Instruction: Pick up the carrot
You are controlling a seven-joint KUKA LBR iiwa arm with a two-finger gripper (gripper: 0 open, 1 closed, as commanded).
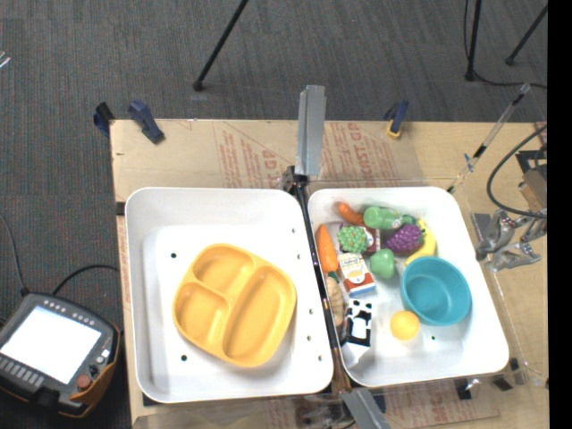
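Fingers: whether apart or together could not be told. The carrot (327, 249) lay in the right bin (478, 347), along its left wall, just beside the small carton (357, 275).

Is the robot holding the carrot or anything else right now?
Nothing is seen held. The carrot lies in the right bin, along its left wall, beside the other toy food.

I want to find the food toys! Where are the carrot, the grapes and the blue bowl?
carrot (327, 249), camera view, middle of its orange body.
grapes (405, 237), camera view, middle of the purple bunch.
blue bowl (458, 284), camera view, right rim.
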